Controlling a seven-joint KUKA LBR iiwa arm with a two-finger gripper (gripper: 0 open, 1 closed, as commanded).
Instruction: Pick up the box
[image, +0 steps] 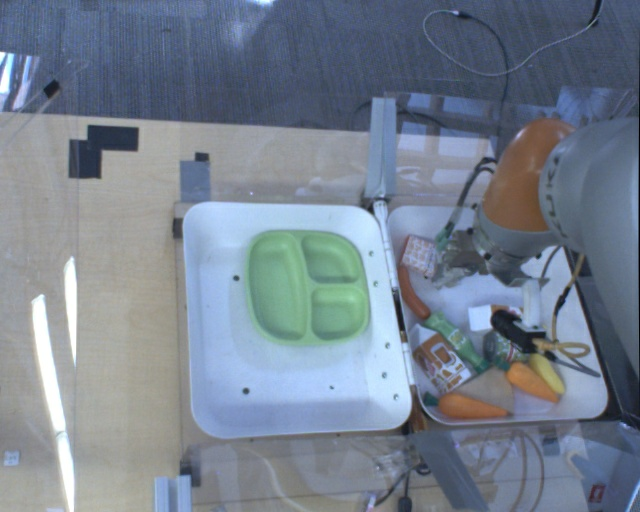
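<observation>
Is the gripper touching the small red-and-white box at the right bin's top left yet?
Cannot tell. In the camera view the gripper sits right beside the small red-and-white box, but the arm's wrist hides any contact.

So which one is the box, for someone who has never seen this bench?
Look in the right bin, along its left wall. Near the front lies a small orange-brown printed box, tilted, between the sausage behind and the carrot in front. It alone has flat printed faces.

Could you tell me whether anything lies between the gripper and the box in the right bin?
Nothing visible does. The gripper hangs just right of the small box at the right bin's upper left; the hot dog lies below the box, outside that gap.
</observation>
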